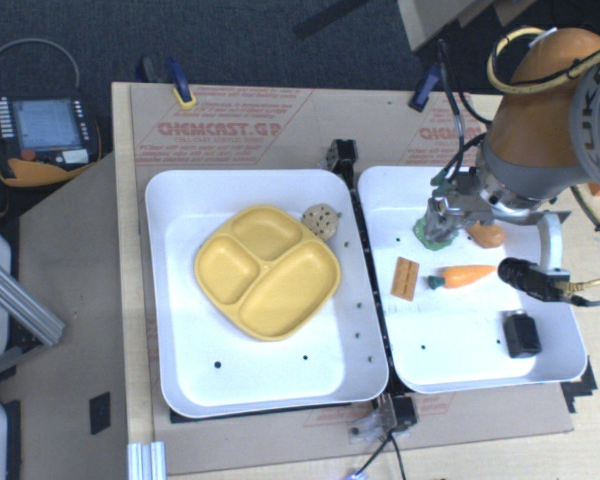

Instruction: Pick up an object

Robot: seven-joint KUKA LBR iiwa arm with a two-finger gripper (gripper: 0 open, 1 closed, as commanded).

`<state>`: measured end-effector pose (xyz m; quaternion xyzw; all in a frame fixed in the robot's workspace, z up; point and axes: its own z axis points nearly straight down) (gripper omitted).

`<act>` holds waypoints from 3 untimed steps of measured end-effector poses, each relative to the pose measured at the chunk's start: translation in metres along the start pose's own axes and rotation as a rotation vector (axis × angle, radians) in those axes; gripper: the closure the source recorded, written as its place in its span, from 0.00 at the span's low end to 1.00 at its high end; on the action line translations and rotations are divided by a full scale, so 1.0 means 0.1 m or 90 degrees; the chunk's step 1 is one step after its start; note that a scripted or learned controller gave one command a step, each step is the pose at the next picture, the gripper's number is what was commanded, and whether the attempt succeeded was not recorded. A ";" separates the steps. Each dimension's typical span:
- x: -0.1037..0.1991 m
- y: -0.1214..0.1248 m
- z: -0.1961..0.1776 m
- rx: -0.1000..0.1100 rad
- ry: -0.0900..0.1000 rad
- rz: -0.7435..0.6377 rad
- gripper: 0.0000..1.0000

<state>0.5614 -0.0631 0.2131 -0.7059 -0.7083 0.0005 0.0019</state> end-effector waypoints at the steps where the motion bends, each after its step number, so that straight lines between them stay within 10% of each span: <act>1: 0.48 -0.17 0.07 0.000 -0.001 0.001 1.00; 3: 1.49 -0.50 -0.01 0.000 -0.001 0.000 1.00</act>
